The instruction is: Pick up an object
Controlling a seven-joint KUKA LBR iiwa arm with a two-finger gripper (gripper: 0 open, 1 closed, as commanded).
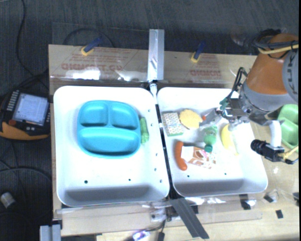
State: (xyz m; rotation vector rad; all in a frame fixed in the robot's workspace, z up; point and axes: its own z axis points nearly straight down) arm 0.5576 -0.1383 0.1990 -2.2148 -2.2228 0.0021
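My gripper (221, 117) hangs over the upper right part of the right bin (251, 182). Just below it lie a yellow banana (226, 136) and a green bottle-like item (208, 135). To its left sits a yellow round piece (190, 118), beside a green-and-white checkered pad (171, 123). Lower in the bin lie a red sausage (180, 156) and a white and orange carton (200, 156). Nothing shows as held by the gripper.
The left bin (65, 179) holds a blue divided plate (109, 127), with a green item (144, 128) at the plate's right edge. A metal post (156, 54) stands behind the wall between the bins. A green object (289, 122) sits outside the right bin.
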